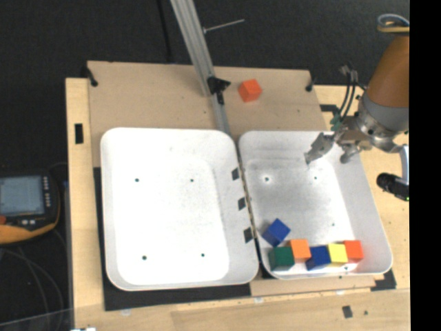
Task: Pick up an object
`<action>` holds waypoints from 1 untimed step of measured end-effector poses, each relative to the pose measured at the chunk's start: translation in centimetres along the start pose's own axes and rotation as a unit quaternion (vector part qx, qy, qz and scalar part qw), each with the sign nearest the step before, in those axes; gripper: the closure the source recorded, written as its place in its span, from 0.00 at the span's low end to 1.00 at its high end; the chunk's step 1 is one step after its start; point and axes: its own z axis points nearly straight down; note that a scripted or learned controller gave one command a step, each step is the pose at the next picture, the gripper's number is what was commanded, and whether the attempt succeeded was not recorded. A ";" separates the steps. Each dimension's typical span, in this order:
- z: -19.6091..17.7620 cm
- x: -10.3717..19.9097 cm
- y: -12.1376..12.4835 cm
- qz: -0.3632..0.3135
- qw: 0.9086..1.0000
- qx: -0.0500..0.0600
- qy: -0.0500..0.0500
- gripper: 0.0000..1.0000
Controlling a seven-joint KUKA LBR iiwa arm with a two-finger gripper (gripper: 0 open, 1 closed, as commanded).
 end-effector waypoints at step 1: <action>10.2 -1.2 -3.3 0.003 1.000 0.004 0.001 0.00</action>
